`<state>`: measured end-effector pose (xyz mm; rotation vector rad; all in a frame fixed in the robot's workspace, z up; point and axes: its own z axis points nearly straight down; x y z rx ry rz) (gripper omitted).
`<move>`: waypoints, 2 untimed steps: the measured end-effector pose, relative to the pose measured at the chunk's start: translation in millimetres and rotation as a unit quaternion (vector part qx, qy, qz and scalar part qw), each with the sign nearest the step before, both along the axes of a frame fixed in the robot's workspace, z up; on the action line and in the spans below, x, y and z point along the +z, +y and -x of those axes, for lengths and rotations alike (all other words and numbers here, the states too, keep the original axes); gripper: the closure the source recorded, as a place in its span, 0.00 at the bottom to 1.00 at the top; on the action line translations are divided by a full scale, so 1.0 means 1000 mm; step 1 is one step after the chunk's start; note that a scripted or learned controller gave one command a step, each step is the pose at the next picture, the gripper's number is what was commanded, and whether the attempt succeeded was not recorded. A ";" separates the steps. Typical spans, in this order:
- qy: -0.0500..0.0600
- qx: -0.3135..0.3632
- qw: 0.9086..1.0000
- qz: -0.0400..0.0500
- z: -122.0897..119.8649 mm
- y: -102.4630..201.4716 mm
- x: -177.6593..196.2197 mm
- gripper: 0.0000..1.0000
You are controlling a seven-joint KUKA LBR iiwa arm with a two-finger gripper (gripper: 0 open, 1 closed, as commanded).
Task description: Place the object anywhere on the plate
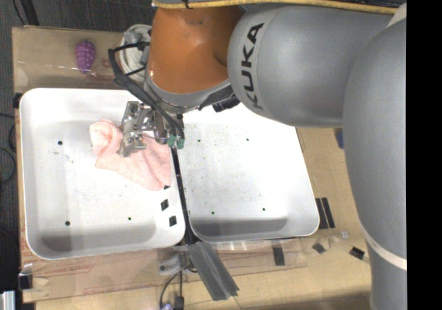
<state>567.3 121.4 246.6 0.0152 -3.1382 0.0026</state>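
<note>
Hovering over the pink cloth (pixel 131 153) in the left bin (pixel 41 163), the fingers (pixel 135 137) are reaching; whether they are gripping, I cannot tell; next comes lifting.

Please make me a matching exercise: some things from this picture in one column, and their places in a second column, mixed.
Things:
1. pink cloth
2. purple object
3. gripper
4. right bin

Places:
A. on the bench, beyond the left bin
B. over the cloth
C. under the arm
D. inside the left bin

Pairs: 1-D, 2-A, 3-B, 4-C
</note>
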 end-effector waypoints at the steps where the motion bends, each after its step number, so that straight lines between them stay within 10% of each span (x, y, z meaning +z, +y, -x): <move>1: -0.001 0.000 1.000 0.000 0.021 0.047 -0.010 1.00; 2: -0.001 -0.001 1.000 0.000 0.020 0.047 -0.009 0.00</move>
